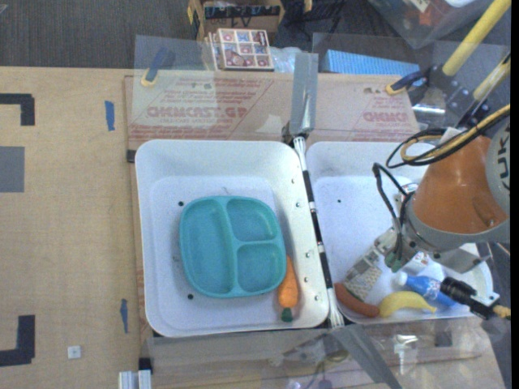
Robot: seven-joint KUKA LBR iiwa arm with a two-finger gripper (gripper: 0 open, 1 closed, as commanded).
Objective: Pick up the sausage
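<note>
The sausage (355, 301), reddish brown and slightly curved, lies at the front left corner of the right bin (349, 177). My gripper (364, 275) hangs just above and behind it, reaching down from the grey and orange arm (454, 197). In this view its tip overlaps the sausage's upper edge. Whether it touches the sausage I cannot tell.
A yellow banana (405, 302) lies right of the sausage, with a blue object (424, 288) behind it. The left bin (154, 177) holds a teal divided plate (231, 245) and an orange carrot (288, 286) at its front right. The divider wall (312, 233) stands close to the sausage.
</note>
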